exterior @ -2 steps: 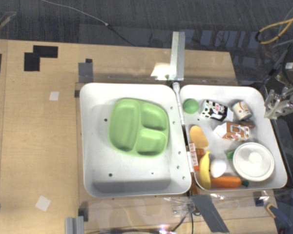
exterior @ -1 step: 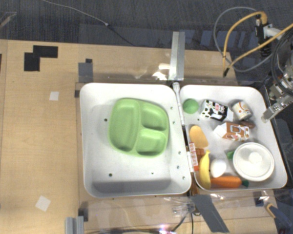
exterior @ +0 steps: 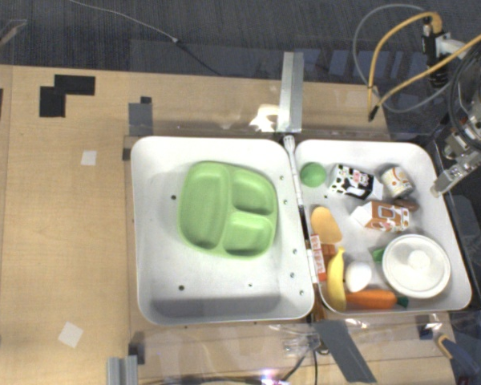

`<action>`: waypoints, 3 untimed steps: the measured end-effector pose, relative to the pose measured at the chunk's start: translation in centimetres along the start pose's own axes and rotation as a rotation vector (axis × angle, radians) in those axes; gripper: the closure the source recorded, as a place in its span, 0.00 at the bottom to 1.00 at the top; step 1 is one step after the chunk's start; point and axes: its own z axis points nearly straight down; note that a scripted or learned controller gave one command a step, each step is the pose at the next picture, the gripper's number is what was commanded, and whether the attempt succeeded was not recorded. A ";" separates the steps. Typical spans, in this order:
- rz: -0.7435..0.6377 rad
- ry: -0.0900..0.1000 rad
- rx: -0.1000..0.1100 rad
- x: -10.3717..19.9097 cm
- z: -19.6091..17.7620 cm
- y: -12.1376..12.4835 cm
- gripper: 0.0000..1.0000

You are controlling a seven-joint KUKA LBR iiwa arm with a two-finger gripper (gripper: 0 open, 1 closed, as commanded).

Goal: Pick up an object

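Observation:
The right bin [exterior: 433,160] holds several small items: a green ball [exterior: 312,174], a black-and-white carton [exterior: 351,181], a small can [exterior: 396,182], a brown-and-white carton [exterior: 387,214], a white bowl [exterior: 417,265], a banana [exterior: 335,277], a white egg [exterior: 358,277] and a carrot [exterior: 371,299]. An orange-yellow piece [exterior: 326,224] lies near the divider. My gripper [exterior: 455,172] hangs at the right edge, just outside the right bin's far right corner, above the bench. Nothing shows in it.
A green divided plate [exterior: 227,208] lies upside down in the left bin [exterior: 156,295]. Yellow and grey cables [exterior: 401,46] loop at the back right beside the arm [exterior: 477,111]. A metal post [exterior: 292,95] stands behind the divider between the bins.

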 end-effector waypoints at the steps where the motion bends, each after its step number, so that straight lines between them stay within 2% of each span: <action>1: -0.138 -0.011 -0.015 -1.1 15.2 5.2 1.00; 2: -0.631 -0.002 -0.008 -2.3 8.6 6.7 1.00; 3: -0.826 -0.001 -0.007 1.8 3.7 1.6 1.00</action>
